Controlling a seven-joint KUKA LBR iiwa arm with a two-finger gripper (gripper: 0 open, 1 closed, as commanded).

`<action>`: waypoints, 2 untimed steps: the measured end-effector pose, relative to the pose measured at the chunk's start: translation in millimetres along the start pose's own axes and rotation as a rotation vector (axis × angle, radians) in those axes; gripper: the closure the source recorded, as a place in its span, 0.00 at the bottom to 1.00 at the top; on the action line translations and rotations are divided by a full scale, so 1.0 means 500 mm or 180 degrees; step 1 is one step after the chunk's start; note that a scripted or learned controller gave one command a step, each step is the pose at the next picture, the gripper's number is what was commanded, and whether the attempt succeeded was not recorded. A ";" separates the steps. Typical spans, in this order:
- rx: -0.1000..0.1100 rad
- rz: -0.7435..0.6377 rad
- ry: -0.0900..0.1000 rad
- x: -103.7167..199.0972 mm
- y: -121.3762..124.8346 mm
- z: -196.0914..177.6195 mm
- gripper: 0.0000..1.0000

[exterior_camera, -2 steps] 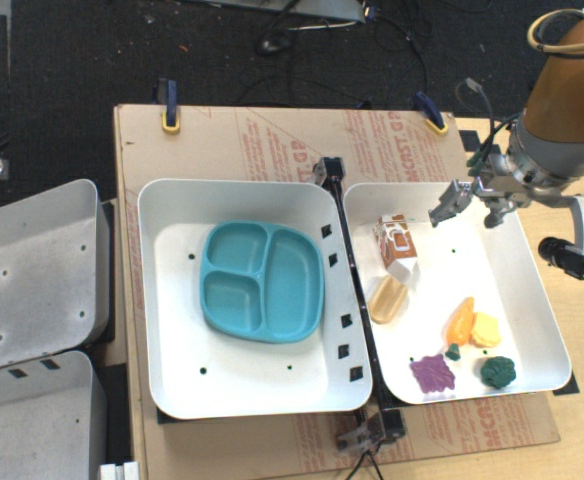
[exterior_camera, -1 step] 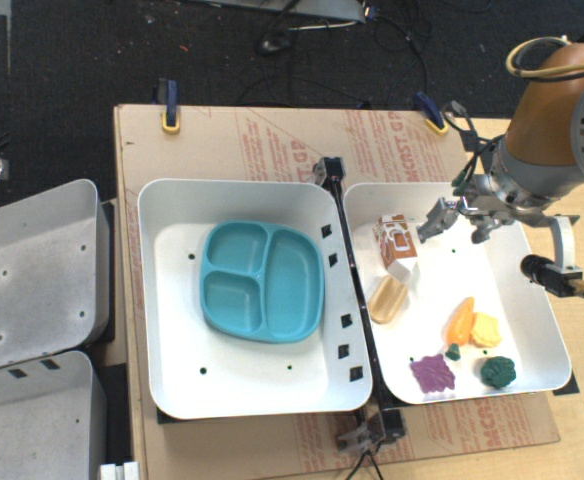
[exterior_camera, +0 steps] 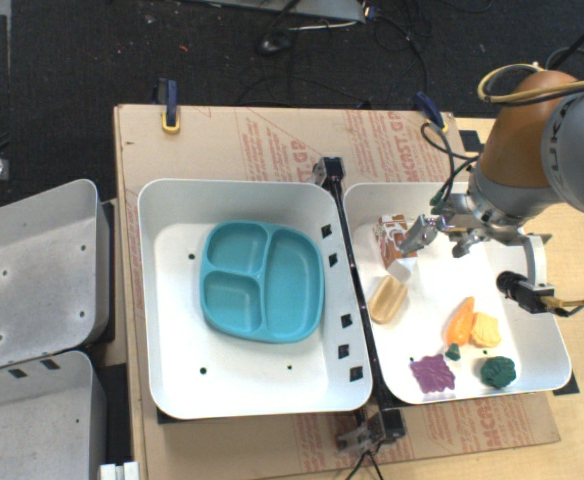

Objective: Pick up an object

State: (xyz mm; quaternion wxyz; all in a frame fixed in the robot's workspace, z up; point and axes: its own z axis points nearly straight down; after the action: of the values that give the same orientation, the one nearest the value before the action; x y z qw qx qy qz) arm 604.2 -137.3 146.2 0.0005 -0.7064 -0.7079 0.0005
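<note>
The right bin [exterior_camera: 542, 298] holds several toy foods. A brown and white carton [exterior_camera: 392, 236] stands near its far left corner, with a tan bread roll [exterior_camera: 388, 299] just in front of it. An orange carrot [exterior_camera: 460, 320] and a yellow corn piece [exterior_camera: 486, 330] lie side by side in the middle. Purple grapes [exterior_camera: 432, 373] and a green broccoli [exterior_camera: 498, 371] sit near the front wall. My gripper [exterior_camera: 440, 241] hovers over the far part of this bin, right beside the carton. Its fingers are spread open and hold nothing.
In the left bin [exterior_camera: 167, 268] lies a teal divided plate [exterior_camera: 263, 280]. A black divider [exterior_camera: 350, 298] runs between the two bins. Grey trays [exterior_camera: 32, 268] lie off the bench to the left. A black cable end [exterior_camera: 522, 290] hangs over the right bin's right side.
</note>
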 end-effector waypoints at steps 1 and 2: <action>-0.0053 0.0002 -0.0007 -0.001 0.010 0.062 0.00; -0.0071 0.0004 -0.0005 0.000 0.014 0.039 1.00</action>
State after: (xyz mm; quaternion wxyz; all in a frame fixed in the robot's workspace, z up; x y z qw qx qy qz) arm 611.3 -137.5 126.5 -0.0080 -0.7068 -0.7074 -0.0068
